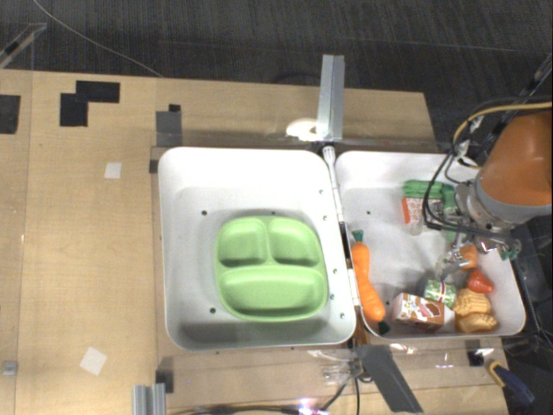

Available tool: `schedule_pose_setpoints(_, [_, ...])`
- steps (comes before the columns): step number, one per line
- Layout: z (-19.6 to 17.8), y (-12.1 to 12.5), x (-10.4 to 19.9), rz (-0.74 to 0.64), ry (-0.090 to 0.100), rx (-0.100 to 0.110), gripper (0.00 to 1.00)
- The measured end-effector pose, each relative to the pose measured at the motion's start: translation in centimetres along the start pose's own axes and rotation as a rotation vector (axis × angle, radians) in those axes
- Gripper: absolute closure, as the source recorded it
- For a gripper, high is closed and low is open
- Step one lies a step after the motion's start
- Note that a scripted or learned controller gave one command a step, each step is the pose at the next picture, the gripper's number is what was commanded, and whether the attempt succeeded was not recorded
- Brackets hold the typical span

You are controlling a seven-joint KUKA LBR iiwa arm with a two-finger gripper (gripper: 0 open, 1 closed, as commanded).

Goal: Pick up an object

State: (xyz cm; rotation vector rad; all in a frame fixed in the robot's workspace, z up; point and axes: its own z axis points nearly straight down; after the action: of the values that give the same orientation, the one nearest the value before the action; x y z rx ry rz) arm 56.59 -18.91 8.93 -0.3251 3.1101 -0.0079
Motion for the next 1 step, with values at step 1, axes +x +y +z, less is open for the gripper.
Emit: schedule_pose_setpoints(1, [-0.14,3.24,0.81,-0.277,-0.006,0.002,0.0])
